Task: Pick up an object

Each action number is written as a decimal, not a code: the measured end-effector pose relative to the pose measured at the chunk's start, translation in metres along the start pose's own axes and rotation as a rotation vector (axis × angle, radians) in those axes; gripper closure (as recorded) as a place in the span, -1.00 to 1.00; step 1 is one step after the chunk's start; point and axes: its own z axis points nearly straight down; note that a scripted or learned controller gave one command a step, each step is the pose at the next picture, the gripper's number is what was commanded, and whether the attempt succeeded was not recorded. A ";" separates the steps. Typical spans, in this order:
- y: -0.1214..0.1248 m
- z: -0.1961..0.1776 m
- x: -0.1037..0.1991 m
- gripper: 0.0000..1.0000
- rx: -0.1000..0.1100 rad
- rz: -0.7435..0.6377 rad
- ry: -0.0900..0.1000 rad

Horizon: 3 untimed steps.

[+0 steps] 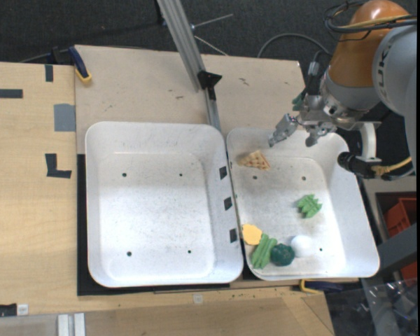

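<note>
- 2 white bins side by side on the bench: left bin [105, 187], right bin [350, 208].
- Gripper [295, 131] sits over the far edge of the right bin, arm [367, 47] coming in from the right.
- Fingers spread apart, pointing down; nothing between them.
- Waffle-patterned tan wedge [255, 161] lies in the right bin's far-left part, just beside and below the left fingertip, not touching it as far as I can see.
- Green leafy piece [309, 205] sits mid-right in the same bin, well apart from the gripper.
- Near corner cluster in the right bin: yellow piece [251, 234] against the left wall, green bean-like piece [264, 251] just beside it, dark green round item [282, 255] touching that, white ball [302, 244] next to it.
- Grey slanted pole [185, 37] runs down to the gap between the bins.
</note>
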 end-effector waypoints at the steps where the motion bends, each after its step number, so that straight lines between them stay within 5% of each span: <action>1: -0.008 0.061 0.006 -1.00 0.003 0.000 0.001; 2: -0.012 0.106 0.011 -1.00 0.001 0.000 0.001; 3: -0.011 0.093 0.012 1.00 -0.002 -0.001 0.001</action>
